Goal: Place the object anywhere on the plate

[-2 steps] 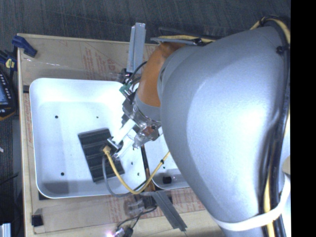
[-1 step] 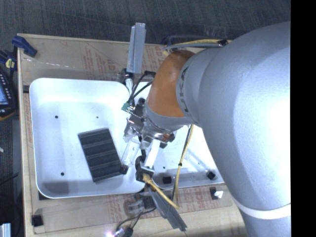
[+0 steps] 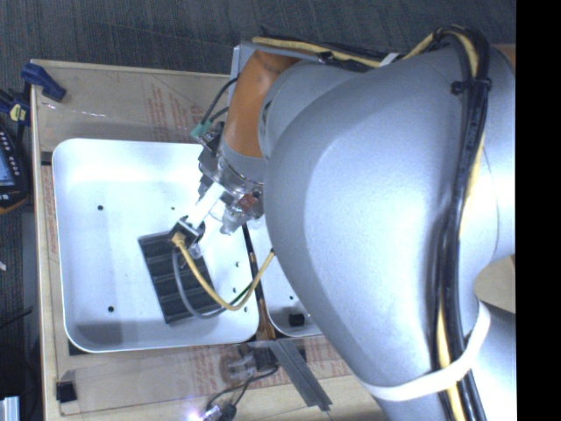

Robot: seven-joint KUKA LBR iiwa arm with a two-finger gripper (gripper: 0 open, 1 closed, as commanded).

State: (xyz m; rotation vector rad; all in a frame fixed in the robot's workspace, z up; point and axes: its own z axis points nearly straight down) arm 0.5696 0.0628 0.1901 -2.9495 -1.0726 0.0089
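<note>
Plainly the jaws hang above the left bin (image 3: 105, 182)

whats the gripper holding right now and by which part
Cannot be told: the grey arm with its orange band hangs over the left shallow white bin, and no grasped thing is discernible.

Bulky grey arm (image 3: 368, 200), orange band (image 3: 246, 103)

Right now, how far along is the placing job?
Done: nothing I can confirm. In hand: the arm reaches over the left bin, wrist above its right side. Left: the placement itself; the arm covers most of the right bin, so I cannot judge there.
</note>
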